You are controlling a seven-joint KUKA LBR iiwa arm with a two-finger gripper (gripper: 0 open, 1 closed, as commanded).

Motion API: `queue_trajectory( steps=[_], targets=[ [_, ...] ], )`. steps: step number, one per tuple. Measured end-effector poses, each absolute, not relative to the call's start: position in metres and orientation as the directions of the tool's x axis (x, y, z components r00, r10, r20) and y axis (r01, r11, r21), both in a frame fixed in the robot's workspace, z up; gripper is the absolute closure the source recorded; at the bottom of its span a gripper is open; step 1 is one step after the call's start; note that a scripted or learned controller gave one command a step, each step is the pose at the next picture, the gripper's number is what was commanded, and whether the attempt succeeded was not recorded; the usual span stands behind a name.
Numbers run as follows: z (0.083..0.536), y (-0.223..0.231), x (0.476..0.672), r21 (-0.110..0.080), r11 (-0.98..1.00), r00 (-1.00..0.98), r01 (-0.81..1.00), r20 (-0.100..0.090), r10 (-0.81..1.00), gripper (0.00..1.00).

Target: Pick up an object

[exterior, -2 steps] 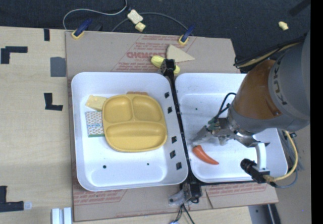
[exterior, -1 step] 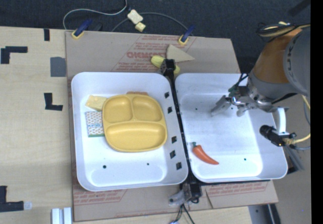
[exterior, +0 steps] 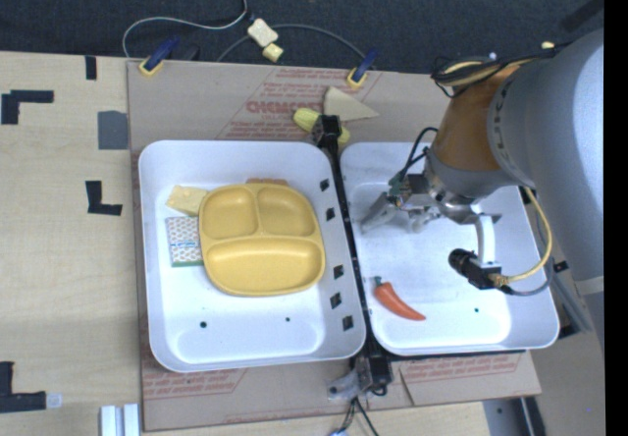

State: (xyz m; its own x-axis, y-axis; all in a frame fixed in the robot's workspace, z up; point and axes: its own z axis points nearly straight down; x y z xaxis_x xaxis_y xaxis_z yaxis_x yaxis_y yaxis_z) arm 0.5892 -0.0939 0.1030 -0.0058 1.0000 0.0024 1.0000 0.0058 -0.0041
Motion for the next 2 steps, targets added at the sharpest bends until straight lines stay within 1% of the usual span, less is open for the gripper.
queue_trajectory(
  steps=[1,2],
  targets=[
    [0.085,-0.108,0.642,0.0,0.003,-0.003,1.0,0.0,1.0,0.0],
    [0.085,-0.094,0.662,0.002,0.003,-0.003,1.0,-0.001,1.0,0.0]
  ],
)
